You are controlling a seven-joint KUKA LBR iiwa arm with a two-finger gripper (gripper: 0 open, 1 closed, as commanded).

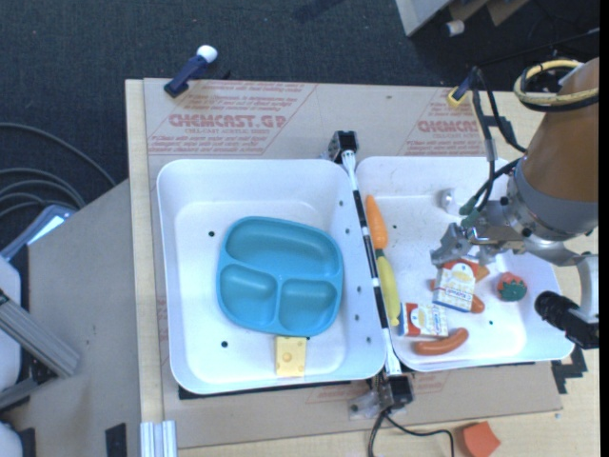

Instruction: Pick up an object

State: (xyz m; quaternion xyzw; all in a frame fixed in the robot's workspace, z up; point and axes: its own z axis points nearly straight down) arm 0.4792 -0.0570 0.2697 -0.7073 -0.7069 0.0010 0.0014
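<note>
The bench (238, 112) bears two white bins side by side. The left bin (181, 255) holds a blue divided plate (279, 276) near its middle, and a yellow cheese wedge (291, 355) lies just below the plate, at the bin's near wall. The right bin (409, 179) holds the small items. A carrot (376, 223) and a yellow corn cob (387, 291) lie end to end along its left wall. A juice carton (456, 286) lies near the middle on top of a sausage. A smaller packet (424, 320) sits below it, touching a red sausage (439, 344) at the near wall. A green and red toy (512, 288) lies to the right of the carton.

The arm (561, 160) reaches in over the right bin. Its gripper (459, 247) hangs just above the carton's upper end; whether the jaws are spread or pressed together cannot be told.
</note>
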